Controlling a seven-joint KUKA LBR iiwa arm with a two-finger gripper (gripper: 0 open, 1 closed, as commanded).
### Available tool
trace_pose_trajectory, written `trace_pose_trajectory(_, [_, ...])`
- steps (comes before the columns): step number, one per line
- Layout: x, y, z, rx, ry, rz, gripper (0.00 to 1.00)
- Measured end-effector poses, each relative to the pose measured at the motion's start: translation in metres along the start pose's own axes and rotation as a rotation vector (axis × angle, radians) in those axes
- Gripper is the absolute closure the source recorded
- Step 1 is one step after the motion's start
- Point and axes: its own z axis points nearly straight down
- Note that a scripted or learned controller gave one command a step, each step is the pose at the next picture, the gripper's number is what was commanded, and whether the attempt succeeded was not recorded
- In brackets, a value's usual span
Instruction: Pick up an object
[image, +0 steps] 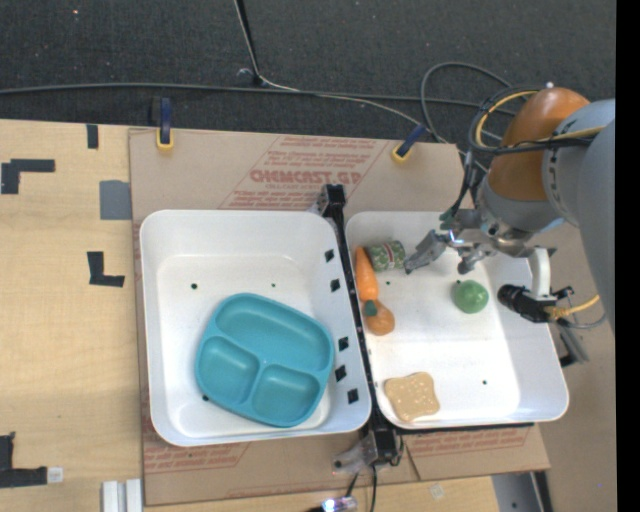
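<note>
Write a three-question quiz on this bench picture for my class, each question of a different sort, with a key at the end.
1. True or false: the teal divided plate lies in the bin on the picture's right.
2. Which thing lies nearest the gripper? A) toast slice B) green ball C) teal divided plate
3. Fill in: the carrot lies along the ______ between the two bins.

Key
1. False; it lies in the left bin.
2. B
3. divider

Arm (590, 150) cut off at right edge; can (385, 255) label perhaps unreadable.
</note>
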Motion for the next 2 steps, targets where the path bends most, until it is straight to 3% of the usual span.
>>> trace_pose_trajectory(1, [0.001, -0.001, 0.054, -0.001, -0.001, 0.0, 0.0])
trace_pose_trajectory(2, [0.001, 0.0, 0.041, -0.004, 0.0, -0.001, 1.0])
